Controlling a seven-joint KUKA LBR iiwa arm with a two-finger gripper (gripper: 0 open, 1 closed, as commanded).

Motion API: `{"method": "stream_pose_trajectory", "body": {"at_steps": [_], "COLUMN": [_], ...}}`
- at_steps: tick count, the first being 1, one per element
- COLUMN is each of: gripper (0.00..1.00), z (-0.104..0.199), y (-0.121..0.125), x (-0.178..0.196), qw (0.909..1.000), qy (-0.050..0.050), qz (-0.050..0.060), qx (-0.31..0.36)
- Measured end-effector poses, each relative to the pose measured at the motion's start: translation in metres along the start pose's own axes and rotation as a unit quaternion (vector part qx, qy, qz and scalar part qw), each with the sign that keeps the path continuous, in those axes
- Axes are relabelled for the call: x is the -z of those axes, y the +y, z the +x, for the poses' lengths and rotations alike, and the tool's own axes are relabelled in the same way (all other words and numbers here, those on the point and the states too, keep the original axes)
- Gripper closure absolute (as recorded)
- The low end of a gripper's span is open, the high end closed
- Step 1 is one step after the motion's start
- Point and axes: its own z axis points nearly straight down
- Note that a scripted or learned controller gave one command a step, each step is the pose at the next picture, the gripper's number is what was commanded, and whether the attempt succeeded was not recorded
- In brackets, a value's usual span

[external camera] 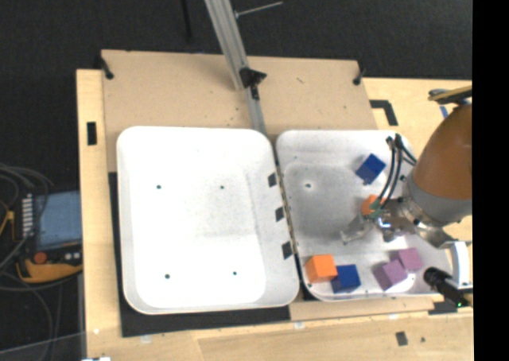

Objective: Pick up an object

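- The arm (445,164) reaches in from the right over the right bin (318,153), its orange band broad at the edge of the view and the grey wrist below it.
- The gripper (367,223) is low over the middle of the right bin; a grey metal part juts to the left toward the bin floor.
- Whether the fingers are wide, narrow or closed on something I cannot tell: wrist and cables hide them.
- A small orange piece (369,206) shows right at the gripper, just under the black cables; I cannot tell whether it is a loose object or part of the tool.
- A blue block (371,168) lies in the upper part of the right bin, near the gripper and above it in the view.
- An orange block (321,267) sits at the bin's lower left, touching or just beside a second blue block (346,277) to its right.
- Two purple blocks lie at the lower right of the bin: one (390,273) nearer the blue block, the other (410,259) just beside it and closer to the wrist.
- The left bin (199,216) stands beside the right one on the worktop (87,153).
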Motion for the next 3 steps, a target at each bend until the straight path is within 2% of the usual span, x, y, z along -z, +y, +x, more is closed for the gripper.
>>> {"method": "stream_pose_trajectory", "body": {"at_steps": [1, 2, 3], "gripper": [0.00, 1.00, 1.00], "z": [-0.003, -0.003, -0.004], "y": [0.008, 0.011, 0.008], "x": [-0.058, -0.044, 0.000], "qw": [1.0000, 1.0000, 1.0000], "qy": [0.000, 0.000, -0.001], "qz": [0.000, -0.006, -0.006], "qx": [-0.001, -0.005, -0.001]}}
